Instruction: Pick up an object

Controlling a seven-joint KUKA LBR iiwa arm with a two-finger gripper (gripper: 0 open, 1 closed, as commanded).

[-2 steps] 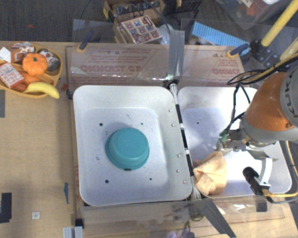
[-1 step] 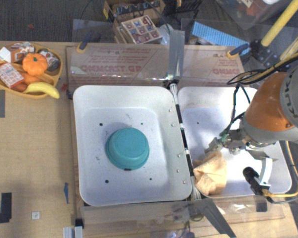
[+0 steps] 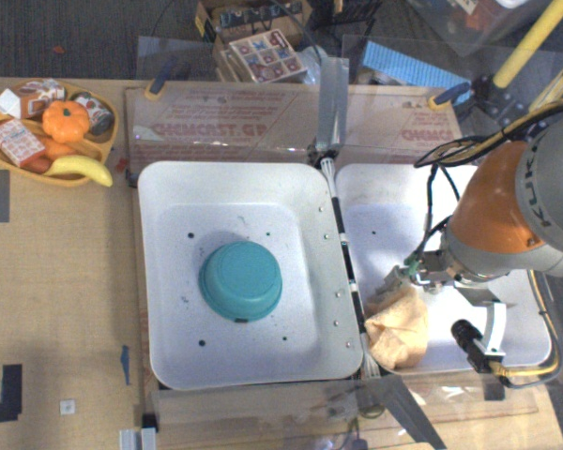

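- The arm [image 3: 507, 204] reaches in from the right and bends down into the right bin [image 3: 385, 195]
- The claw [image 3: 405, 279] sits low near the left side of that bin, right above a soft yellow cloth [image 3: 401, 331]
- I cannot tell if the claw is wide or narrow, because the wrist hides much of it and the picture is blurry there
- The cloth lies bunched up in the front left corner of the right bin, close to the wall between the two bins
- The top edge of the cloth looks like it touches the claw, but I cannot see cloth held in it, so I would not say it has the cloth yet
- A teal bowl [image 3: 241, 280] sits upside down in the middle of the left bin [image 3: 169, 195], well apart from the claw
- A plate of toy food [image 3: 47, 134] rests on the desk [image 3: 56, 298] at the far left, out of the way
- I think the step now is grabbing the cloth
- To do it well, the claw should go for a thick fold, push down a bit, and close all the way
- The cloth is floppy, so a thin pinch could slip out when the arm lifts
- It should lift straight up and stay off the bin wall
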